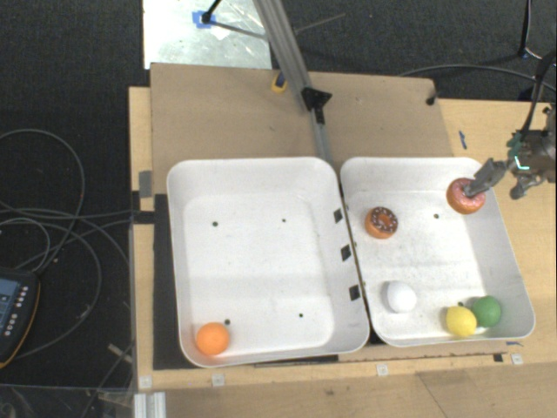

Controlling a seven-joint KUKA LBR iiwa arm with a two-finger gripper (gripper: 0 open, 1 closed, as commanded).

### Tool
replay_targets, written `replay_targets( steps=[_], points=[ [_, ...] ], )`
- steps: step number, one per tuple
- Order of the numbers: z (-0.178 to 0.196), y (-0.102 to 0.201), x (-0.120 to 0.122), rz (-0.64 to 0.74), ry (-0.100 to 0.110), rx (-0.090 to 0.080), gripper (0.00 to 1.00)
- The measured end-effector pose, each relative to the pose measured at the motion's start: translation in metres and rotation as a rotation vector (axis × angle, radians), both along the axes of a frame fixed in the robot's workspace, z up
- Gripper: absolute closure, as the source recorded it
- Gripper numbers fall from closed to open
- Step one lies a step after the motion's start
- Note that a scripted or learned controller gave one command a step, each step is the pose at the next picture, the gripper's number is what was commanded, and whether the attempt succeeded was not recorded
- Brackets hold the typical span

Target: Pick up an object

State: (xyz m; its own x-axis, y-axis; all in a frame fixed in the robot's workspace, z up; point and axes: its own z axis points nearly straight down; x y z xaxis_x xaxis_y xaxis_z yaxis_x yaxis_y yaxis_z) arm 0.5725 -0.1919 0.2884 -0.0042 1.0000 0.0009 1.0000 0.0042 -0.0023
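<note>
White bins side by side on desk (261,111): left bin (252,177) with orange ball (212,339) in near corner, right bin (513,273) crowded. Pincer (480,181) at pink-orange ring (464,197), far right corner; fingertip on ring, grip state: cannot tell (blurred). Advice: descend straight, wall close on two sides; lift vertical. Open room mid-bin, between chocolate doughnut (381,222) and white ball (400,297).

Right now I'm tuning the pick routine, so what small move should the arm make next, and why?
Probably a short straight descent onto the pink donut. The gripper sits at that donut's upper right edge near the right bin's far corner, and nothing shows between its fingers. The chocolate donut lies farther left.
</note>
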Motion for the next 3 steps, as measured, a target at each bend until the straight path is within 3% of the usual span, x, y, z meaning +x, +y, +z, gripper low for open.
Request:
replay_targets(
  steps=[1,3],
  points=[
    [0.002,0.000,0.001,0.001,-0.004,-0.001,0.00],
    [-0.121,-0.001,0.000,-0.003,0.002,0.001,0.00]
  ],
)
